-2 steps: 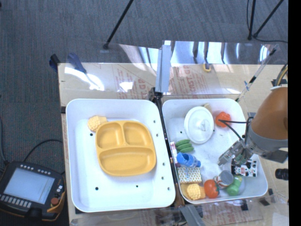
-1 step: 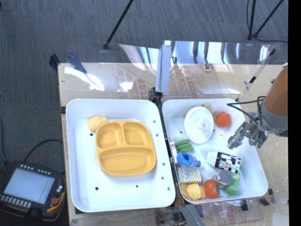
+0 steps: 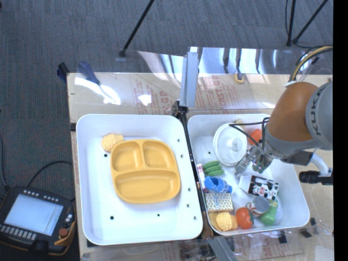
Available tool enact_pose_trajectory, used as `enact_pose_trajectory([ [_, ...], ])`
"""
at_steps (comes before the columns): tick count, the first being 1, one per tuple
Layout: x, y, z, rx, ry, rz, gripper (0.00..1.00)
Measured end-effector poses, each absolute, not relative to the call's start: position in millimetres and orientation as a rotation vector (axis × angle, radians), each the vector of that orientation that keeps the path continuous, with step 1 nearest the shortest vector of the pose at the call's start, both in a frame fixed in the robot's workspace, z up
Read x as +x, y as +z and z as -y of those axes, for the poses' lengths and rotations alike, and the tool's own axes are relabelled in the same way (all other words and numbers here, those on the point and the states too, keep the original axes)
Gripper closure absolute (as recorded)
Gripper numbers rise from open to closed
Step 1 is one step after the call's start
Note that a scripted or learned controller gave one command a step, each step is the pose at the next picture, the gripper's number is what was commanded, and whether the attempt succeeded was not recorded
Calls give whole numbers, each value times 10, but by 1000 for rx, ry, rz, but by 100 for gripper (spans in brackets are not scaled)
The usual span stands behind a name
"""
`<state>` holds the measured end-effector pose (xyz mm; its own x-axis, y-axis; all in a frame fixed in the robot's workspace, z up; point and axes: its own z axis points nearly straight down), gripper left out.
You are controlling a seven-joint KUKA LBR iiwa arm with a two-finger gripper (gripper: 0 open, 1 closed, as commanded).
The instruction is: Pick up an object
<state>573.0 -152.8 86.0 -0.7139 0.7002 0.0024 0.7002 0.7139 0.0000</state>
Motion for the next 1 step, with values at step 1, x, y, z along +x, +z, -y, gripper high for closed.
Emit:
enact_pose_trajectory([
  [1,5651,1400,2132,-882,0,3019,100],
])
